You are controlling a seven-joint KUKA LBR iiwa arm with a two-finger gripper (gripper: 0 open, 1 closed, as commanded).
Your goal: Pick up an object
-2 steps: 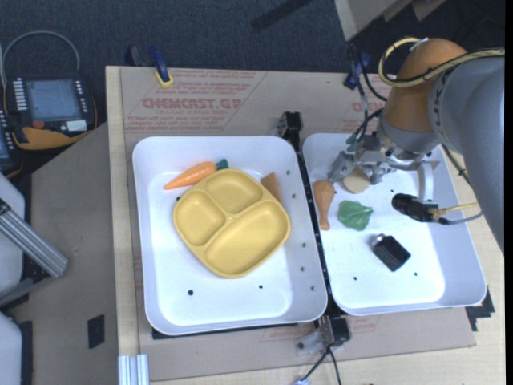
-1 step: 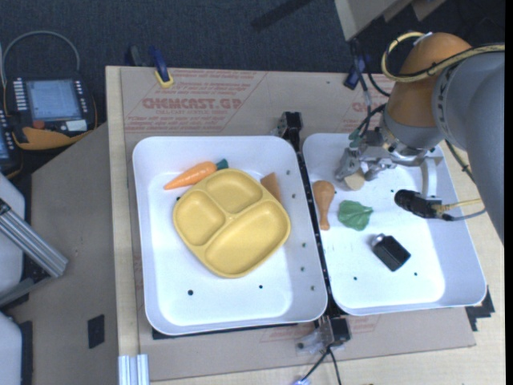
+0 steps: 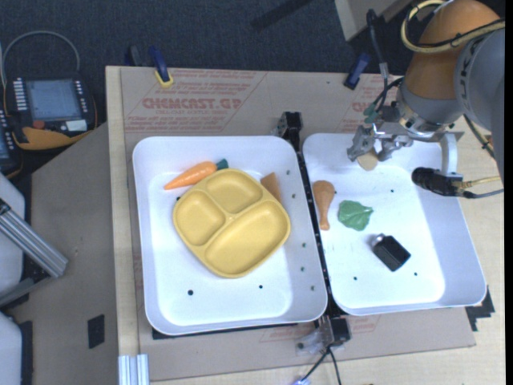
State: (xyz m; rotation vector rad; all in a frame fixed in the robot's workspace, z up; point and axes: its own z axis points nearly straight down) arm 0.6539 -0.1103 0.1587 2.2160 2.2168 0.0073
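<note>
One small tan object [image 3: 368,162] sits between the narrow gripper [image 3: 369,152] fingers, at twelve o'clock in the right bin [image 3: 449,255]. It could slip out if the hold is weak.

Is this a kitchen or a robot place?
Probably a robot test lab, not a kitchen. A grey arm with an orange band reaches over two shallow white bins holding toy food, like an orange plastic carrot, and a handheld control screen sits nearby.
</note>
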